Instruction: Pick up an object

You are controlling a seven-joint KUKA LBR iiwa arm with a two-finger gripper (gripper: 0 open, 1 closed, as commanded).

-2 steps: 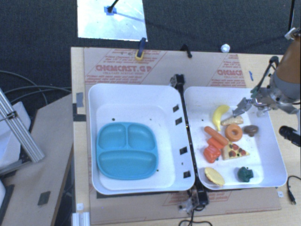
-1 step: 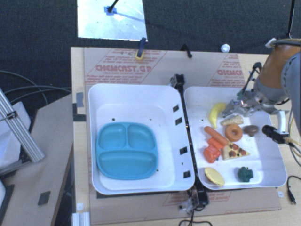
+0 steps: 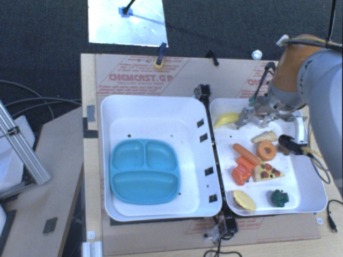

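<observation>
Food toys lie in the right bin point(image 3: 313, 197), while the left bin point(image 3: 123, 106) holds 1 blue plate point(image 3: 143, 171) with 3 sections. The gripper point(image 3: 252, 115) hangs at the 12 o'clock end of the right bin, just beside a banana point(image 3: 225, 120) at its 9 o'clock; how its hand stands I cannot tell. Toward 6 o'clock from it are a donut point(image 3: 266, 151), a carrot point(image 3: 246, 153), a pizza slice point(image 3: 266, 172) and a broccoli point(image 3: 278, 197).

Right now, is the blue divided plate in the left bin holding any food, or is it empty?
Empty. The blue divided plate lies flat in the left bin, and all three compartments show only bare blue.
</observation>
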